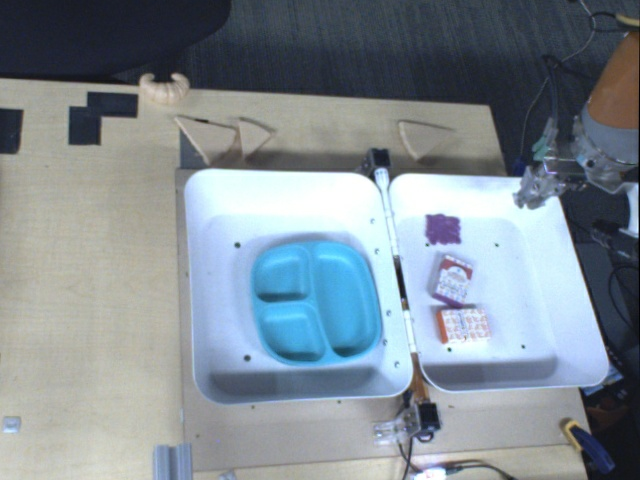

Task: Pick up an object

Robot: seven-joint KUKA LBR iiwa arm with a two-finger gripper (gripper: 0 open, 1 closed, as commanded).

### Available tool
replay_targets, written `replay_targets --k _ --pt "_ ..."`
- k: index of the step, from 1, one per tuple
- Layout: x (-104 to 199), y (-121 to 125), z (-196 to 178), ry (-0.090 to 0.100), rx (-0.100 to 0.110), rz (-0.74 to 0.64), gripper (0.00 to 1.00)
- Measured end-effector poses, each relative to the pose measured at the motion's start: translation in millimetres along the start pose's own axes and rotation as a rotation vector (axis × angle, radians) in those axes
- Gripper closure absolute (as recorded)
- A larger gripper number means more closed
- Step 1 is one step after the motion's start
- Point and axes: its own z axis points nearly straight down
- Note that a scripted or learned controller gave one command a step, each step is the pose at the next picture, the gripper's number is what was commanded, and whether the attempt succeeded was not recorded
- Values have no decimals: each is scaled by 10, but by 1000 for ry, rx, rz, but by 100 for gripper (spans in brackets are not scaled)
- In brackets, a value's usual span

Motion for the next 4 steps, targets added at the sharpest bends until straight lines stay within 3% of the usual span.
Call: replay_targets --k 1,2,3,4 --pt "-95 223 -345 0 1 0 100" --pt "-36 222 -490 0 1 0 100" --pt "68 -657 -373 1 4 3 100" --pt "188 167 -322 2 3 0 100"
